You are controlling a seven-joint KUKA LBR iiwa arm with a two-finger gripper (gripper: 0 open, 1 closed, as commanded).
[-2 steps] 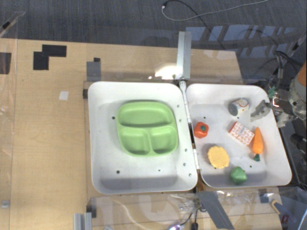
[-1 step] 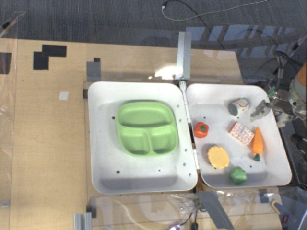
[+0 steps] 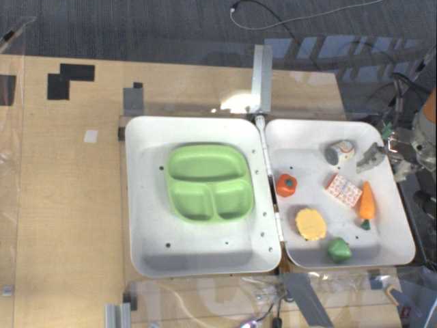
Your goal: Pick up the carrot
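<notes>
On the tabletop, the left bin holds a green divided plate, and the right bin beside it holds the smaller pieces. The carrot lies near that bin's right wall, leaf end toward the front, with a patterned cracker just left of it, a yellow round and green vegetable further left and forward, a tomato at the divider, and a grey can behind. The claw hangs just behind the carrot, apart from it; whether it is released or clenched cannot be told.
</notes>
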